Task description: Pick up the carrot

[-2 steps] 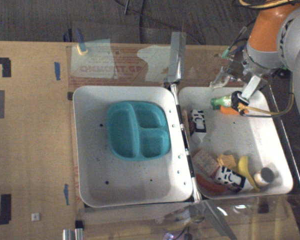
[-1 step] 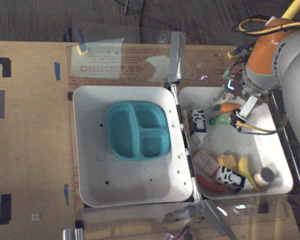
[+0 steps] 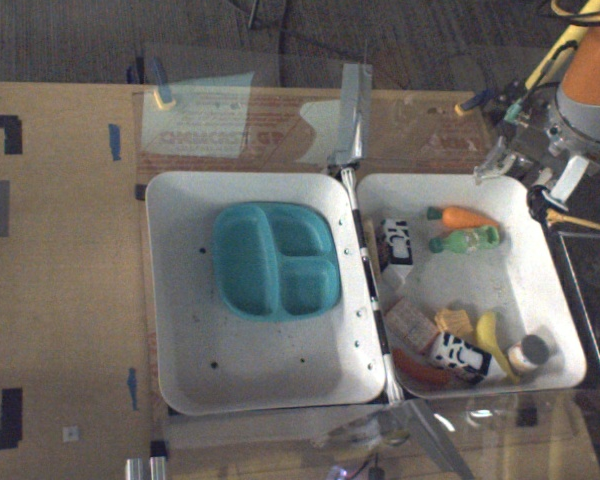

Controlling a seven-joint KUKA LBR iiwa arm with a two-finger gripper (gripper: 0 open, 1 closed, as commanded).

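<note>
Carrot untouched — arm held off at the far right.
The carrot (image 3: 463,216) is seen lying in the right bin (image 3: 555,268), beside a green bottle (image 3: 467,239); the gripper (image 3: 530,168) is poised over the rim — the jaws' opening cannot be told.

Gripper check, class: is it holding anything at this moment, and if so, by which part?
Nothing is held. The gripper sits over the right bin's upper right corner, apart from the carrot lying in that bin.

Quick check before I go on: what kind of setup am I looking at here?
Likely a robot lab bench for pick tests: two white bins, toy food such as the carrot, and taped markers on the board.
</note>
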